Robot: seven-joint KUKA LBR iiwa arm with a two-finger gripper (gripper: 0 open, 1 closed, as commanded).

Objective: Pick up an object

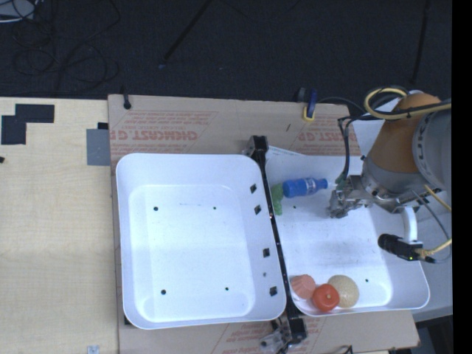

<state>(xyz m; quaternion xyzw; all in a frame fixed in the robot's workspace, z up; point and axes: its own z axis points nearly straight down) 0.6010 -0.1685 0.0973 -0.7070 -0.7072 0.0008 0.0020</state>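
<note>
Fruit-like lumps, three of them, crowd the right bin's [413,290] near-left corner: a pink one [302,285] partly hidden behind a red one [325,297], then a tan one [344,290]. Farther back lie one blue bottle [304,187] and one green thing [276,199] half hidden at the divider. The gripper [341,206] hangs right of the bottle, too blurred to tell its grip.

A bottle [304,187] lies in the right bin [413,297], behind three balls [325,293].
</note>
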